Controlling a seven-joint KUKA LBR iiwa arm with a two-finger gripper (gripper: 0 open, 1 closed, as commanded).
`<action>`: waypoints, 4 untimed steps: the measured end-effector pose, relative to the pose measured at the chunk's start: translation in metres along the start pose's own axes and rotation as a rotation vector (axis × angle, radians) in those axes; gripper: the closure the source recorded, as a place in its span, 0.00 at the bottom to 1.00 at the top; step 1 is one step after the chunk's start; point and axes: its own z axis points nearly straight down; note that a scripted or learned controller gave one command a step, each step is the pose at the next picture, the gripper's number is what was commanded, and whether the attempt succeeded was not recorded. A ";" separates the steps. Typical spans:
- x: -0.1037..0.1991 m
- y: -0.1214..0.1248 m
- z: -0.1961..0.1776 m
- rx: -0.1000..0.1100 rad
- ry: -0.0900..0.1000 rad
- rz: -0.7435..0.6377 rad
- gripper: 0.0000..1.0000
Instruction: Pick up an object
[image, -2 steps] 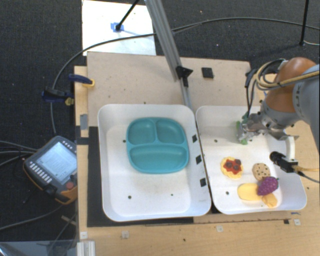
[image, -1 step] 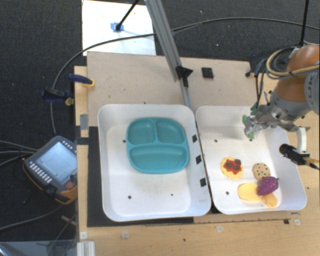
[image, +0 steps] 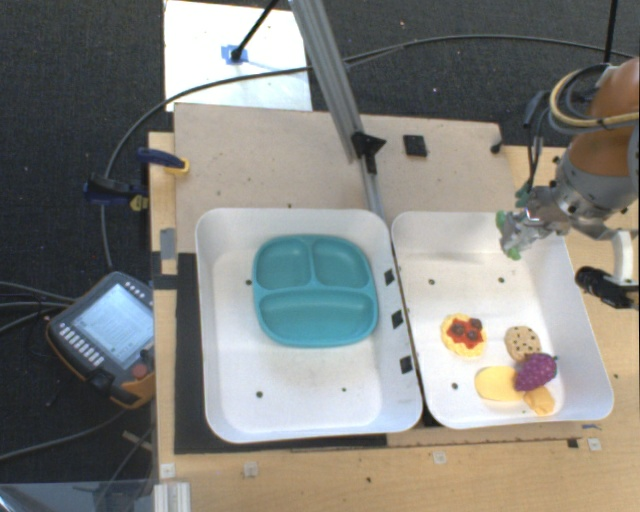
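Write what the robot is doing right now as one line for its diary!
gripper: above far edge of right bin, holding nothing seen | toy food: near corner of right bin, untouched | teal plate: left bin | pick: not yet done

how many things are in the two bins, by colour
teal: 1, divided plate in the left bin
yellow: 3, red-topped round, flat piece, small piece
tan: 1, cookie
purple: 1, grapes
total: 6
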 end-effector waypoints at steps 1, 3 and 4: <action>0.003 0.006 -0.065 -0.003 -0.001 -0.002 1.00; 0.100 0.009 -0.049 0.005 0.003 -0.004 1.00; 0.151 0.001 -0.036 0.005 0.003 -0.004 1.00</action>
